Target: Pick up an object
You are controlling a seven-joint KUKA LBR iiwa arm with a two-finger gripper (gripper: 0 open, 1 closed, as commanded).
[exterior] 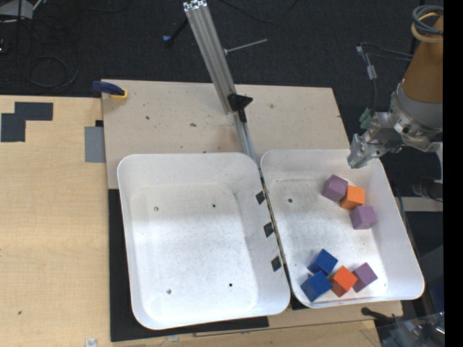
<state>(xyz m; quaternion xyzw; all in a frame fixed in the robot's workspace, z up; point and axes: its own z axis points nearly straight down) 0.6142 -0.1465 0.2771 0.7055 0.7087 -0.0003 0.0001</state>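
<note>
White plastic forms the left bin (145,186), which lies far to the left of the jaws and somewhat below them in the camera view; its speckled floor carries a few dark dots. A slanted aluminium post (213,56) rises from the bench (173,118) behind the seam between the two bins, well left of the jaws and above them. Three small black clips (268,228) sit along that seam, left of the jaws and lower down.

The right bin (296,172) begins left of the jaws and runs beneath and below them. It holds all the blocks. Lowest and furthest left of the jaws are two blue blocks (319,273) touching each other, with an orange block (343,280) pressed against the lower blue one and a purple block (364,275) touching that orange one, almost straight below the jaws but well apart from them. Nearer, just below and slightly left of the jaws, a purple block (335,188) touches a second orange block (354,196), and another purple block (363,216) sits just below that, directly under the jaws in the frame.

The gripper (359,157) hangs over the far right corner of the right bin, near its rim, at the end of the grey arm with its orange band (425,67) up to the right. No block sits between the fingers. Whether the jaws are spread or closed I cannot tell; they are blurred and seen at an angle.
</note>
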